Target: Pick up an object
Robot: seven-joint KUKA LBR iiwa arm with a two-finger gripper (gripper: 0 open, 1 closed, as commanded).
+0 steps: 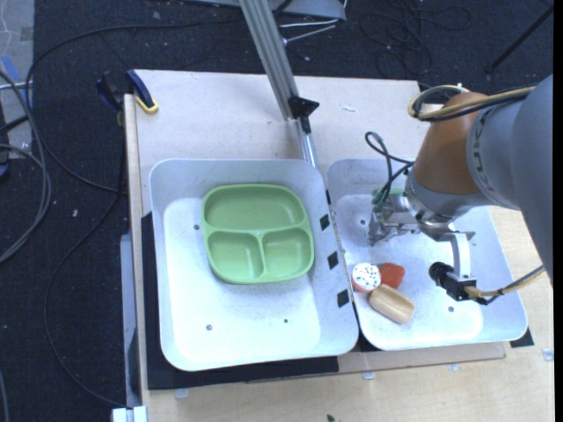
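In the right bin, near its front left, lie three small objects: a white round piece with dark spots, a red piece touching it, and a tan oblong piece just in front of them. My gripper hangs over the left middle of this bin, a short way behind the white and red pieces. I see nothing in it. The grey arm with its orange band covers the bin's back right part.
The left bin holds a green divided plate. A slanted metal pole runs down to the gap between the bins. A black cable end hangs beside the arm over the right bin.
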